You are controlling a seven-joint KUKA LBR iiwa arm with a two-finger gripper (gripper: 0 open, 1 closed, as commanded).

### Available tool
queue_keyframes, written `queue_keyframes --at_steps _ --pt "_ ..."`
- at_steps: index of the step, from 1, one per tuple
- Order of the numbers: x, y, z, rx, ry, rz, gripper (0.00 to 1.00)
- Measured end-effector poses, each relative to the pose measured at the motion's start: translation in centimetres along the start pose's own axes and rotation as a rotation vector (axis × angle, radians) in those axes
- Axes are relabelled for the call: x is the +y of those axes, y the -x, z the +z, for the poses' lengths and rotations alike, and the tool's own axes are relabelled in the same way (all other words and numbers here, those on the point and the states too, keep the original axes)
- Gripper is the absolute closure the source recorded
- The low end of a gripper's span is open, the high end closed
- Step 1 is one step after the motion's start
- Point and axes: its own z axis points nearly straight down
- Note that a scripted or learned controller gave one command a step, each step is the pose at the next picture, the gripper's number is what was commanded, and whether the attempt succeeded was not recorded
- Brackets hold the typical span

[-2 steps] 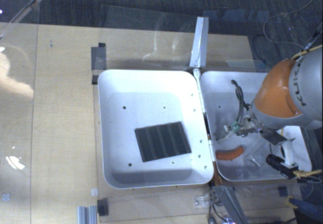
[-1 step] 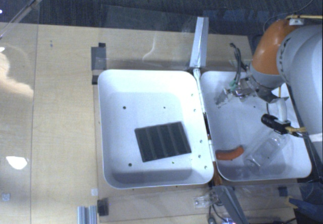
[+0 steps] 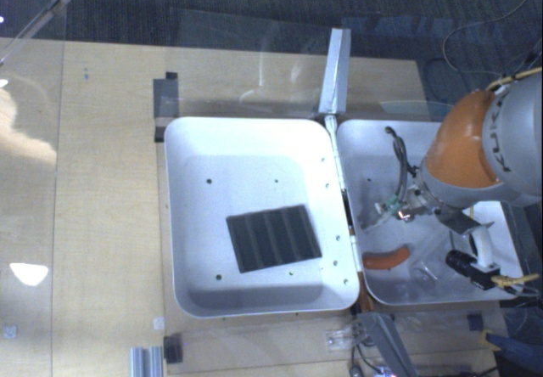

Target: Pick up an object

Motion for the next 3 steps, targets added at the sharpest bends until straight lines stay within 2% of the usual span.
queue_keyframes --at_steps 1,2,3 --pt "8.2 2.5 0.2 -0.002 0.000 0.026 0.00" --pt "0.5 3.7 -1.2 0.001 -0.008 0.106 0.00" --pt "8.9 7.6 0.4 -0.002 -0.003 0.259 0.00"
